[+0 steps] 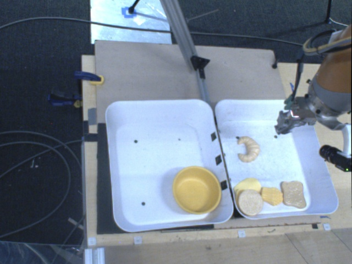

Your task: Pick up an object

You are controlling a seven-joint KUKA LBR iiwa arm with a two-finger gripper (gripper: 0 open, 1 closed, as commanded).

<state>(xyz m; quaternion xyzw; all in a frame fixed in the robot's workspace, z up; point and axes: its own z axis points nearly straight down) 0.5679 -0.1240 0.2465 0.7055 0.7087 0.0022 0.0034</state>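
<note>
Croissant (248,149) lies mid right bin (313,164), long axis near-to-far, tips pointing left; gripper (286,121) near far edge, opening unclear.

text: none legible | labels: none | numbers: none | signs: none

- Two bins, left (126,147) and right (313,169), look like smooth white plastic with a soft, matt sheen.
- A yellow bowl (197,190) appears to be smooth plastic, slightly glossy at its rim.
- A croissant (248,149) looks like pale moulded plastic, ridged.
- A round slice (251,202) and a bread slice (293,194) have a rough, speckled, matt face.
- A yellow wedge (271,196) looks smooth and waxy.
- The bench (148,70) is matt tan board, like wood fibre.
- The floor (38,48) is dark, coarse carpet.
- A slanted pole (179,21) is brushed grey metal.
- The gripper (288,120) looks like dull grey metal.
</note>
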